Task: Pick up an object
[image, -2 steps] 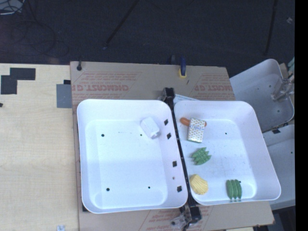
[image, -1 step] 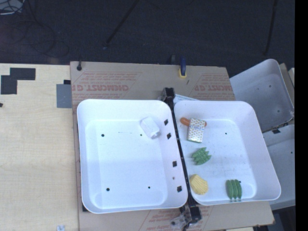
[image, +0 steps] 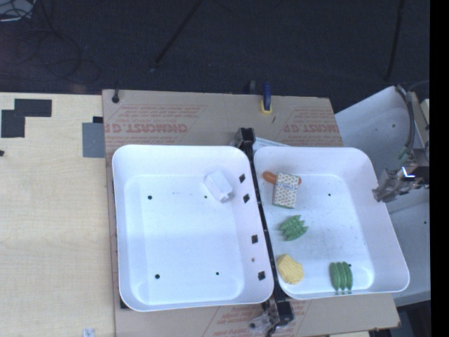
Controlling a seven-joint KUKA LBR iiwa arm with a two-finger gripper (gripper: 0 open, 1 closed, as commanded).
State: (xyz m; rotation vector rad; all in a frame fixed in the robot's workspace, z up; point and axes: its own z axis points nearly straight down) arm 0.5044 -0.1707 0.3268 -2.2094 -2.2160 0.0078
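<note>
Hand: the hand (image: 394, 185) hangs at the right bin's (image: 379, 188) outer rim, off the desk's right edge; too small and dim to tell whether it is released or clenched, and nothing shows between its tips.
Nearest pick: green pod (image: 342, 276), near the bin's front right corner, long axis running front to back, lying forward and inward of the hand.
Next out: yellow corn (image: 290, 268) and green leafy piece (image: 293, 227), beside the divider.
Further: patterned box (image: 285, 190) touching an orange piece (image: 269, 177).
Far bin: white object (image: 219, 184), well apart.
Obstruction: probably none; the items sit apart.
</note>
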